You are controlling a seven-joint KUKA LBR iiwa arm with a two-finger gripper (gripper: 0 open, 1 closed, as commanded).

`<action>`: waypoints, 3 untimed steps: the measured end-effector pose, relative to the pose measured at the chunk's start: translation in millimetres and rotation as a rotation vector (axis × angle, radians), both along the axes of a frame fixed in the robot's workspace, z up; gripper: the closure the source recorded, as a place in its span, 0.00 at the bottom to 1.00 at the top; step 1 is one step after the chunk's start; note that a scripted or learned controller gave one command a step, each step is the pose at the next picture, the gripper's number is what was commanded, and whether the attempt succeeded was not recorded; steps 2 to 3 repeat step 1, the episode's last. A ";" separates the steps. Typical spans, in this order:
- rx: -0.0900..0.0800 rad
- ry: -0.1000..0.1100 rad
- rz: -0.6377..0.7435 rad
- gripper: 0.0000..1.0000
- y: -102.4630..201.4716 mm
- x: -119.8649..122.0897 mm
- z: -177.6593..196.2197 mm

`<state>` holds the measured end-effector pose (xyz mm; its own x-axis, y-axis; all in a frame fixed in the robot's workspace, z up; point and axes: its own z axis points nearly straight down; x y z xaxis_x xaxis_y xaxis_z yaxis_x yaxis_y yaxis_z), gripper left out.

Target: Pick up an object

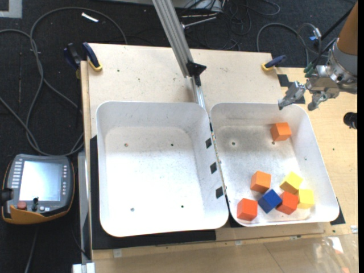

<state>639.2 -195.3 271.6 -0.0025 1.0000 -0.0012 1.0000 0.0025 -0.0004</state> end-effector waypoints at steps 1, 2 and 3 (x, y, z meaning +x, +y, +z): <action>0.000 0.000 0.000 0.00 0.0 0.0 -0.1; 0.000 0.000 0.000 0.00 0.0 0.0 -0.1; 0.000 0.000 0.000 0.00 0.0 0.0 -0.1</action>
